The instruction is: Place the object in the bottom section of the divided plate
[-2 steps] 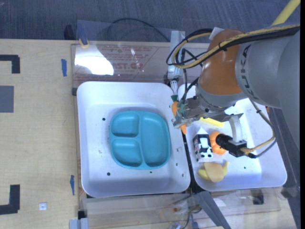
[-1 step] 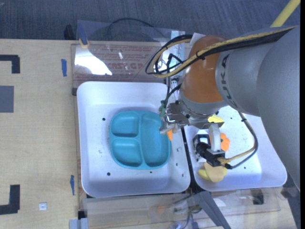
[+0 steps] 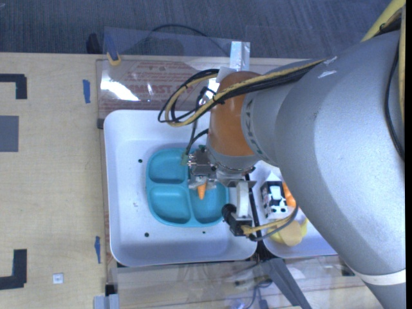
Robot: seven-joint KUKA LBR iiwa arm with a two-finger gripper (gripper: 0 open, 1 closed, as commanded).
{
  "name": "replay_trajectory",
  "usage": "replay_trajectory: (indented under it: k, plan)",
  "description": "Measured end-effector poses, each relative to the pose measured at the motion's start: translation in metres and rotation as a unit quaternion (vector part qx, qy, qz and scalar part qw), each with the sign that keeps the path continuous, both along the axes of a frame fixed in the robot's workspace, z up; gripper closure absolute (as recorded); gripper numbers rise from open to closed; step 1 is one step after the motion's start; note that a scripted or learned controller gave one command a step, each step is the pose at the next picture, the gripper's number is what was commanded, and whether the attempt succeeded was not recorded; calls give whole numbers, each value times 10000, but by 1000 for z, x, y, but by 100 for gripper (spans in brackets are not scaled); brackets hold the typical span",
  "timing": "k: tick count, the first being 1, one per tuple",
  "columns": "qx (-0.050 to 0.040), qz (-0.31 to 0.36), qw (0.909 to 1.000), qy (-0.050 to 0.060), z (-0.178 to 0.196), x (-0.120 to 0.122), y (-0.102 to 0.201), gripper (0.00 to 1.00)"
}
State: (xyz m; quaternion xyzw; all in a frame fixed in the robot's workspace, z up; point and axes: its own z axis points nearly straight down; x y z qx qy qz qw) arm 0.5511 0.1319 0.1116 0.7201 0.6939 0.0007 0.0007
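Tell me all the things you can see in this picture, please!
divided plate: one, blue, lying in the left white bin, under the gripper.
small orange object: one, orange, at the gripper's tip, above the plate's right side; too small to name.
yellow object: one, pale yellow, in the right bin, partly hidden by the arm.
left bin: one, white, middle of the bench.
right bin: one, white, mostly covered by the arm.
blue tape marks: a few, on the wooden bench beside the left bin.
cables: several, yellow and black, looping off the wrist.
arm: one, grey with an orange band.
gripper: one, over the plate.
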Motion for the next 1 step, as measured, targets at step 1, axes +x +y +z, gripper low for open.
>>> replay_trajectory:
  k: [1]
  plan:
    - [-16,-7,10000,9,-1,0,-2,0]
